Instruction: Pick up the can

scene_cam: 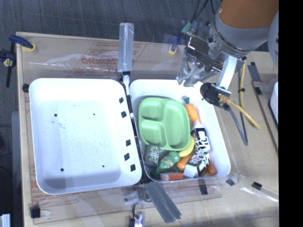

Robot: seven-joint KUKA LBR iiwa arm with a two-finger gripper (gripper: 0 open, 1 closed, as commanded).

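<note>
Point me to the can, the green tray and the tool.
can (pixel 152 154): camera view, on its patterned side, below the tray.
green tray (pixel 163 122): camera view, on the ridge between its compartments.
tool (pixel 191 76): camera view, at the fingertips, above the right bin's far rim.

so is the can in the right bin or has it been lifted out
In. The can lies in the right bin, below the green tray among the toy food. The hand hangs above the bin's far rim, apart from it.

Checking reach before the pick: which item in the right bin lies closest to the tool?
The carrot, at the bin's far right beside the green tray. It lies just below the tool; the can sits at the near end.
</note>
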